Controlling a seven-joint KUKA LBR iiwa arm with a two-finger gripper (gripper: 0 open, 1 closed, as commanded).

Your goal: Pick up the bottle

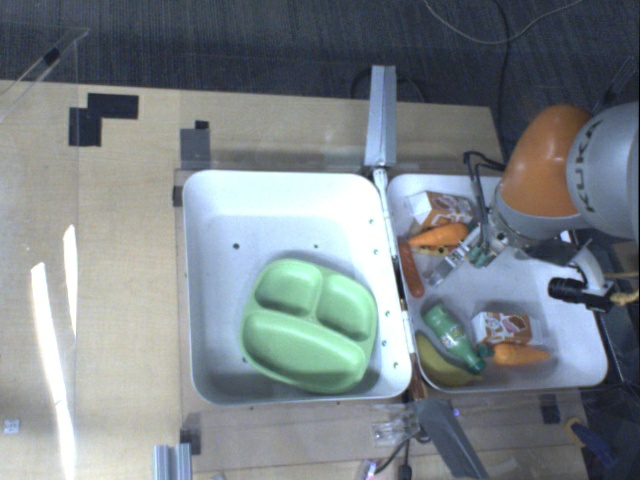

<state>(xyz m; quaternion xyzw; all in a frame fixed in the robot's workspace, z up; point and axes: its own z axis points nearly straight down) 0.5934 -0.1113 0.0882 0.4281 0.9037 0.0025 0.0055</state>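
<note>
While the arm reaches in from the right, the scene of the camera view is this, with every place told from the right bin:

Right bin (596, 368): white and shallow, on the desk (120, 298).
Bottle (452, 334): green, with a white cap; it lies on its side in the lower left part of the right bin, on top of a yellow banana (440, 367).
Gripper (472, 253): low over the upper middle of the right bin, well apart from the bottle; I cannot tell if it is released or clenched.
Carrots: one carrot (438, 236) in the upper left part, another carrot (517, 355) in the lower part, just beside the bottle.
Left bin (200, 298): touching the left side of the right bin; a green divided tray (310, 323) lies in it.
</note>
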